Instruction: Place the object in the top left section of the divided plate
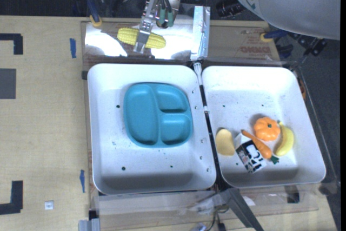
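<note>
A teal divided plate (158,114) lies in the middle of the left bin (102,159), with one large section on its left and two smaller ones on its right. My gripper (142,46) hangs at the top of the view, beyond the left bin's far rim. A yellow corn cob (128,36) sits crosswise at its tip. One finger (145,32) crosses the front of the cob's middle, and the cob sticks out on both sides. The gripper looks shut on the corn.
The right bin (243,84) holds an orange pumpkin-like fruit (267,129), a banana (286,139), a carrot (258,143), a pale yellow piece (225,141) and a black-and-white card (250,157). A shiny strip (178,40) runs behind the left bin.
</note>
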Available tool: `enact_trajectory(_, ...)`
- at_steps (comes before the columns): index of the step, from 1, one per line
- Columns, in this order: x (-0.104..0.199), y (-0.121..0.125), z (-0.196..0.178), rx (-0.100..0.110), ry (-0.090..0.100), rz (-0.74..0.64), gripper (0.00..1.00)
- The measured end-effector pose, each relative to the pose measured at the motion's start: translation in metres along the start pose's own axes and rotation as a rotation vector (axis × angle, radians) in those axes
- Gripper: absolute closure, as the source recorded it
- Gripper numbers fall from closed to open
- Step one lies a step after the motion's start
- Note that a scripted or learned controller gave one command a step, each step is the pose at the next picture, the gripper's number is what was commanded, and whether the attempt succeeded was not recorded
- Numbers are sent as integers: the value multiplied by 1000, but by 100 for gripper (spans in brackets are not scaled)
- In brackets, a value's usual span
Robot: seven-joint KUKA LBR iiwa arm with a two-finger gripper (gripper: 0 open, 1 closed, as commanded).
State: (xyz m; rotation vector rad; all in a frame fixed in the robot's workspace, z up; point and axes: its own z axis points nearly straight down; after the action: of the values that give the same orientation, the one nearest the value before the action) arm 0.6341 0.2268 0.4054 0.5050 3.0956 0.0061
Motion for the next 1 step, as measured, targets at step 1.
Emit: enact_trajectory(1,-2,2,-9,-2,-2,0,100)
